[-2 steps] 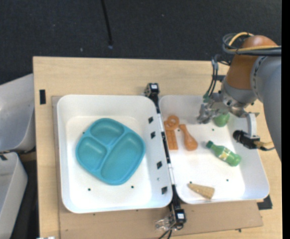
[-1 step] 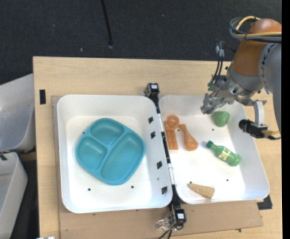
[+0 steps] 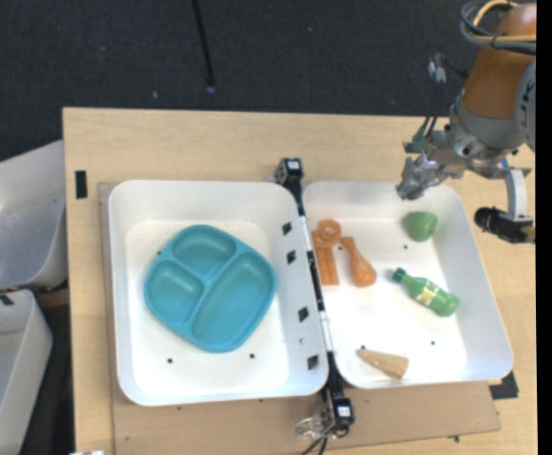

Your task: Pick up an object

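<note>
The left bin (image 3: 124,282) holds a blue divided plate (image 3: 210,287). In the right bin (image 3: 485,320) lie two orange spoons (image 3: 342,254), a green bottle (image 3: 426,292), a green ball (image 3: 421,224) and a beige cone (image 3: 383,362). The gripper (image 3: 411,188) hangs over the far edge, near the ball.

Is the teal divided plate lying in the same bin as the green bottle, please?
No. The teal plate lies in the left bin, while the green bottle lies in the right bin.

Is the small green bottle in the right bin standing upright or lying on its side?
Lying on its side. The green bottle rests flat on the floor of the right bin, its cap pointing toward the orange spoon.
</note>
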Action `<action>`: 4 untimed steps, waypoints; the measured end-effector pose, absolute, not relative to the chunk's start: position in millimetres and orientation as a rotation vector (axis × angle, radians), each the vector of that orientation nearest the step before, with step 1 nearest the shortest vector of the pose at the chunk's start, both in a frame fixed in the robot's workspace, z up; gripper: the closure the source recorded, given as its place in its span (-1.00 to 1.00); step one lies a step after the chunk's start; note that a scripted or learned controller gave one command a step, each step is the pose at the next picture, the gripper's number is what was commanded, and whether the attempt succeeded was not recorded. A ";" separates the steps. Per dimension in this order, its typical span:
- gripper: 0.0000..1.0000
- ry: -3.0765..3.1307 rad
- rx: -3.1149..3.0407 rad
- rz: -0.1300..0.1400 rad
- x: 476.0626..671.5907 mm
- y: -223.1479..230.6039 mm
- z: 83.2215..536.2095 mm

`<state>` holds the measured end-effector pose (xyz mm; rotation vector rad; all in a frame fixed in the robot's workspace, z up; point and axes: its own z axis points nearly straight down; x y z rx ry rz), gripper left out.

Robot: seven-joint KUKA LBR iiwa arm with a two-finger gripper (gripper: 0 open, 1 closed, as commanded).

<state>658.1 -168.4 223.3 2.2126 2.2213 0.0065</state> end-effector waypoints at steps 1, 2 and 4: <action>1.00 2.227 2.215 0.000 638.5 -111.6 224.1; 1.00 2.229 2.215 0.003 624.3 -61.9 239.1; 1.00 2.227 2.216 -0.001 598.9 43.2 233.8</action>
